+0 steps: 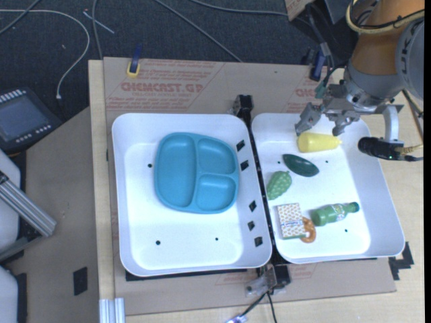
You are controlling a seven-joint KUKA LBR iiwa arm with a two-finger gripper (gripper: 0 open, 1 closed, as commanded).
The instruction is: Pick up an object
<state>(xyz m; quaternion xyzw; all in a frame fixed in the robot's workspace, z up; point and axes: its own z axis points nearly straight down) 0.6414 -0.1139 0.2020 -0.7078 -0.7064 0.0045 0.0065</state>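
Brown cardboard sheet, printed with red lettering, is laid over the bench; dark carpet with loose white cables is seen behind it. A small dark screen sits at the left edge, and a blue clip is fixed on the cardboard's far edge.

Two white bins are set side by side, joined by black clips down the middle. Left bin: a blue divided plate lies flat near its centre.

Right bin, far to near:
- yellow object, elongated, long axis roughly left-right across the view, narrower end pointed right, near the bin's far edge
- dark green oval object, just beside it on the near side, tilted diagonally
- light green bumpy object, toward the bin's left wall
- green bottle, laid on its side, cap pointed right and slightly away
- patterned white box, with a small orange ring touching its right corner

Arm is brought in from the upper right, orange band above the grey wrist, wrist pointed down into the bin's far end. Gripper is seen spread apart, fingers splayed just above the yellow object's far side; nothing is seen gripped between them. Whether a fingertip touches the yellow object cannot be told.
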